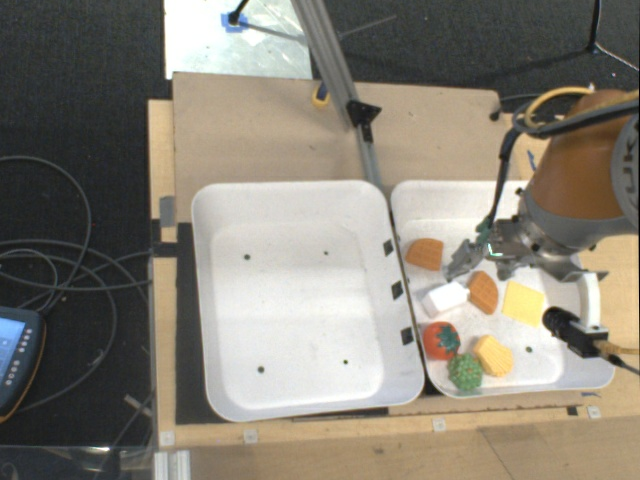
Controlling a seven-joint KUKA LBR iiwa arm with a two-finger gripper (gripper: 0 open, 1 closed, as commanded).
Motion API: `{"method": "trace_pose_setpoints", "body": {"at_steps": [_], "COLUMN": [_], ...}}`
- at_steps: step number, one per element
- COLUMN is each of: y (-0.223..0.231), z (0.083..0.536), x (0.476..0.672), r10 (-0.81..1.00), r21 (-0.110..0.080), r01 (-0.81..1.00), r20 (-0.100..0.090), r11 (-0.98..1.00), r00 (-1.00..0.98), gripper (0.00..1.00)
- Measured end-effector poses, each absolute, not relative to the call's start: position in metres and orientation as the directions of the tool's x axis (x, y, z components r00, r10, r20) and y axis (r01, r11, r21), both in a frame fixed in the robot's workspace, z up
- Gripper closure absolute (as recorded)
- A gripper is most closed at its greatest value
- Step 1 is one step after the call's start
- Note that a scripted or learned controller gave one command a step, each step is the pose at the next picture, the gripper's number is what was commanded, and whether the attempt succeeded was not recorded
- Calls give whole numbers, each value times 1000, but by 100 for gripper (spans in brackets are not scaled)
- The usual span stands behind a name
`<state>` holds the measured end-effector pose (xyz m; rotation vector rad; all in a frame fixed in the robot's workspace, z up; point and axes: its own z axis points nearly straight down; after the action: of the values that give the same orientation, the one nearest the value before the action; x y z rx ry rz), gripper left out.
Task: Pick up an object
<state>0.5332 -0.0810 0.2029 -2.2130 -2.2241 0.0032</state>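
The oval orange-brown bread-like piece (483, 292) lies in the right-hand shallow white bin (440, 203), just below the gripper (478, 255), which hovers with fingers spread wide, holding nothing. This looks like the approach; next it must descend and close. Around it lie a white block (447, 297), yellow square slab (524, 303), orange bun (425, 254), red tomato (441, 340), green broccoli (465, 372) and yellow corn chunk (493, 355). The left white bin (220, 208) sits alongside.

Grey arm (560, 223) with orange band, yellow and black cables
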Motion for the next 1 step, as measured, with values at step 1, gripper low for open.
{"method": "trace_pose_setpoints", "body": {"at_steps": [1], "y": [-81], "z": [205], "x": [534], "r10": [1000], "r21": [1], "r01": [1000], "r20": [1], "r11": [2], "r00": [-2], "gripper": [0]}}
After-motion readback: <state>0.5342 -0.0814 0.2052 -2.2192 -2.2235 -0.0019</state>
